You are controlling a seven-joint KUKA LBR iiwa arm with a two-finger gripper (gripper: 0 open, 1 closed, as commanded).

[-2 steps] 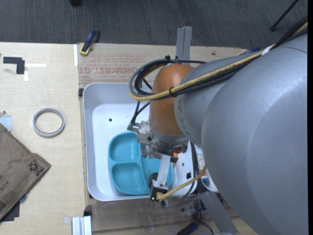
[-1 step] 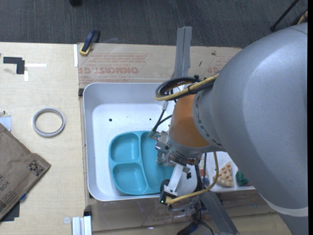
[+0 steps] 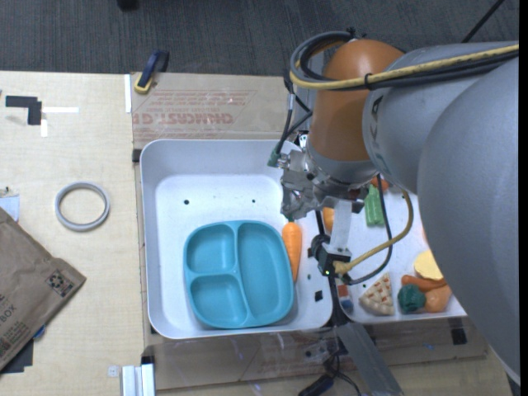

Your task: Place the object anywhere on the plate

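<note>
A blue three-compartment plate [image 3: 239, 272] lies in the left white bin [image 3: 165, 172]. An orange carrot [image 3: 292, 252] points lengthwise along the plate's right rim, partly over that rim. Its upper end runs under my gripper [image 3: 291, 214], which hangs directly above it beneath the orange-banded wrist. The wrist hides where the gripper meets the carrot, so whether the carrot is held cannot be seen.
The right bin [image 3: 363, 312] holds a green piece [image 3: 375, 209], a pizza slice [image 3: 378, 295], a green broccoli-like toy [image 3: 411, 297], and orange and yellow toys [image 3: 431, 279]. A tape ring [image 3: 82, 205] and a cardboard box [image 3: 25, 291] lie on the bench at left.
</note>
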